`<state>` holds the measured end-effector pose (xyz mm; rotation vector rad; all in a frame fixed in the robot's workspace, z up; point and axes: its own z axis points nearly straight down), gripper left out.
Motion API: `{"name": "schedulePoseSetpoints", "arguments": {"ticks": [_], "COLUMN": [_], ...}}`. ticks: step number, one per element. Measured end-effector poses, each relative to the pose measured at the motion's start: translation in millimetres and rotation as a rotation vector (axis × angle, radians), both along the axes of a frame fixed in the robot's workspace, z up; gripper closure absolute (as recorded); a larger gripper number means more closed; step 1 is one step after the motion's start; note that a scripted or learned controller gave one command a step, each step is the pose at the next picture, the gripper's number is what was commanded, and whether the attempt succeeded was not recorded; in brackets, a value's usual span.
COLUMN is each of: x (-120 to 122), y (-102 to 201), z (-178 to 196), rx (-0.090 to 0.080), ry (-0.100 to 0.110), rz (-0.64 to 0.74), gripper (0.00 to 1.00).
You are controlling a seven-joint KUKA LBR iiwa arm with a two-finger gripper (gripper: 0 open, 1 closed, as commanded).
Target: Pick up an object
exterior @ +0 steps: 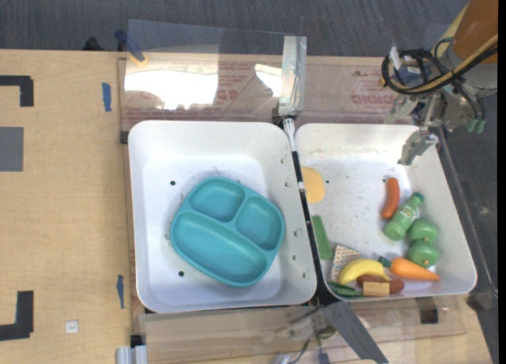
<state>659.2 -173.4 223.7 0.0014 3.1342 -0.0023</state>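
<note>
The right bin [360, 157] holds several toy foods. A red-orange sausage [390, 198] lies near its right wall, with a green bottle [402, 218] and two green peppers [424, 232] just below it. An orange carrot [413, 270], a yellow banana [364, 270] and a speckled cracker [342, 257] sit along the front edge. A yellow-orange disc [314, 185] and a green stick [320, 236] lie by the left wall. My gripper [414, 147] hangs over the bin's back right corner, above and apart from the sausage, with nothing seen in it.
The left bin [150, 157] holds a teal divided plate [228, 230]. A clear panel [205, 70] and a taped post [292, 70] stand behind the bins. Black and yellow cables [407, 70] loop at the wrist. Wooden bench [55, 196] spreads left.
</note>
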Motion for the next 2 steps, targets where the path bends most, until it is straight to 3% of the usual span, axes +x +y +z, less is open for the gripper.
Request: {"name": "schedulePoseSetpoints", "arguments": {"ticks": [1,2], "x": [-17.1,-36.6], "y": [-8.6,-31.3], "z": [-123.8,-136.0], "rx": [0.001,0.001], "ry": [-0.006,0.000], "rz": [-0.247,-0.187], "gripper": [0.00,0.00]}}
